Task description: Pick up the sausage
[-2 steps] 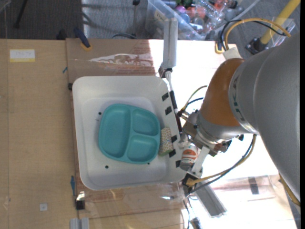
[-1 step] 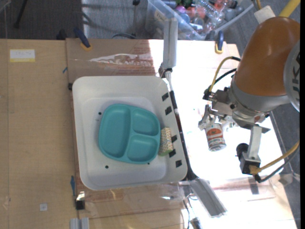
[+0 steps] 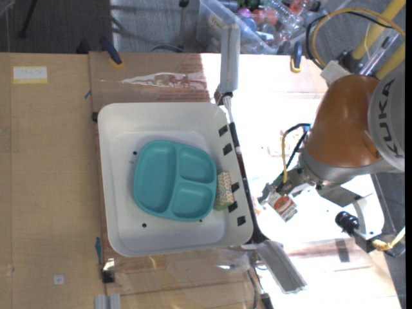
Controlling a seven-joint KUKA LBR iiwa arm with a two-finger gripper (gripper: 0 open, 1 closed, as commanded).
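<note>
Tabletop (image 3: 45, 172): light brown wood, plain across the left side. Small pale label (image 3: 29, 74) stuck near its upper left corner. Beyond the far edge, dark grey floor (image 3: 64, 15). Clear plastic tub (image 3: 273, 5) on that floor at top centre, packed with mixed colourful odds and ends. Blue clamp (image 3: 114, 56) at the tabletop's far edge. Strong light washes the right side to near white. Yellow cable (image 3: 335, 18) loops at upper right.
</note>
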